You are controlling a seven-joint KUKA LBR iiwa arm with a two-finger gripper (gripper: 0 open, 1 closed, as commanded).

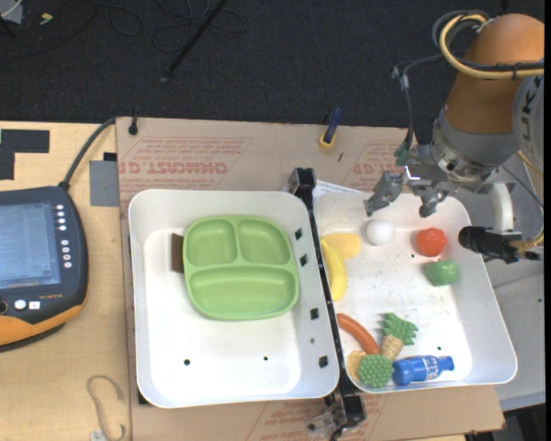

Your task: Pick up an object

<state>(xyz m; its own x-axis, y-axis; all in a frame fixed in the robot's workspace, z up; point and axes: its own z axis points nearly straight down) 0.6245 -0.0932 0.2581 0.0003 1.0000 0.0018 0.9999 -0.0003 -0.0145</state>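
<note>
Right white plastic bin [496, 338] holds the pickable toys, all loose on its floor: one small white ball [380, 232] near the back wall, one red tomato-like ball [431, 242] to its right, one green pepper-like piece [442, 271] just below that, one yellow banana-shaped toy [336, 261] against the left wall, one orange carrot-like stick [357, 332], one small pineapple toy [396, 333] beside it, one round green bumpy fruit [376, 370] at the front, and one blue bottle with a white label [422, 368] touching it; label text too small to read. Two-finger gripper [406, 197] hangs over the back edge of this bin, above and slightly right of the white ball, fingers spread apart, nothing between them. Grey arm with orange band [498, 49] comes in from upper right, wrist pointing down-left. Left white bin [165, 356] holds one green three-compartment plastic tray [241, 269]. Cardboard sheet [211, 159] behind the bins carries red printed writing, upside down, not clearly readable. One grey-and-orange teach pendant with screen [23, 260] sits at far left.
</note>
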